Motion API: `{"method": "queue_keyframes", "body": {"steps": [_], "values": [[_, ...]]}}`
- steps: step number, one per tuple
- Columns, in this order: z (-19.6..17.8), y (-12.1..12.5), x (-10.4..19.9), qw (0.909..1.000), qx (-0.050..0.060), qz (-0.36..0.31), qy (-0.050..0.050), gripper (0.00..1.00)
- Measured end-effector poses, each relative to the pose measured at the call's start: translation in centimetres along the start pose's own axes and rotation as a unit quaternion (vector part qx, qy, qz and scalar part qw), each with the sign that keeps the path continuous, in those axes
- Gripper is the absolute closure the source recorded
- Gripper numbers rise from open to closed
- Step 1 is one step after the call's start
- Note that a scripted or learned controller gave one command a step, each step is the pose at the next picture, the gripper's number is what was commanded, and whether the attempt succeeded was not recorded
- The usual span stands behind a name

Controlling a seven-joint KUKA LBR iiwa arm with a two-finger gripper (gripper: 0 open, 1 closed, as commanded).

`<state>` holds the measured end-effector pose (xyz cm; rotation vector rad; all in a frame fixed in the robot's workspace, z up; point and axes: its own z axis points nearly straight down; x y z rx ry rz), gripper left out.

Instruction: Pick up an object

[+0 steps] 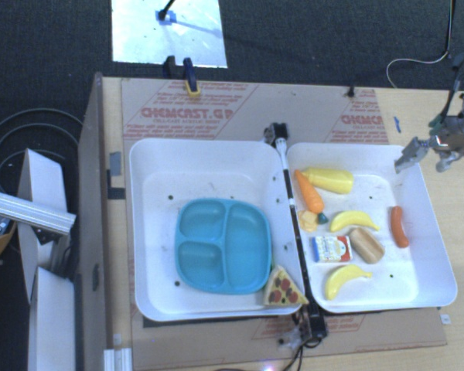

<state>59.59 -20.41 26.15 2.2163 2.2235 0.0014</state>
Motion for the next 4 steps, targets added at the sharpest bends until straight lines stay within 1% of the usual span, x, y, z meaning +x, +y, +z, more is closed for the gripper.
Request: {"method": "queue_keyframes", "body": {"steps": [1,2,3,4], "values": [[14.6,-3.9,-0.1,1.0000,0.007,0.002,0.002,0.00],[12.7,-3.3,-0.2,1.0000,-0.001,0.001,0.000,1.00],[12.7,-3.3,-0.2,1.0000,-0.001,0.001,0.000,0.00],[16.5,1.6,4.6,1.0000,-0.001,-0.003,0.001,0.00]]}}
